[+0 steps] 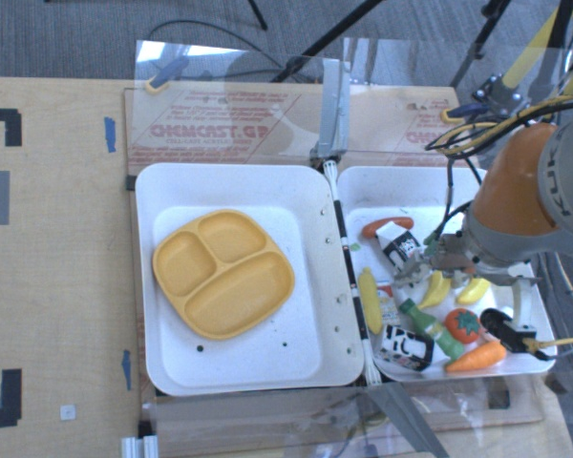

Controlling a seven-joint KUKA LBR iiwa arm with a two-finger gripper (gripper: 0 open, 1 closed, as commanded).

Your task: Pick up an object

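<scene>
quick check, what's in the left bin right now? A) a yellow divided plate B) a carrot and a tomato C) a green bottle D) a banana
A: the yellow divided plate lies alone in the left bin, its three compartments bare, while the toy foods such as the carrot and tomato sit in the right bin.

Fixed overhead camera — slanted, both bins

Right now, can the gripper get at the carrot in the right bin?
Probably yes. The carrot lies uncovered near the right bin's front edge, beside the tomato; the gripper is low over the same bin.
</scene>
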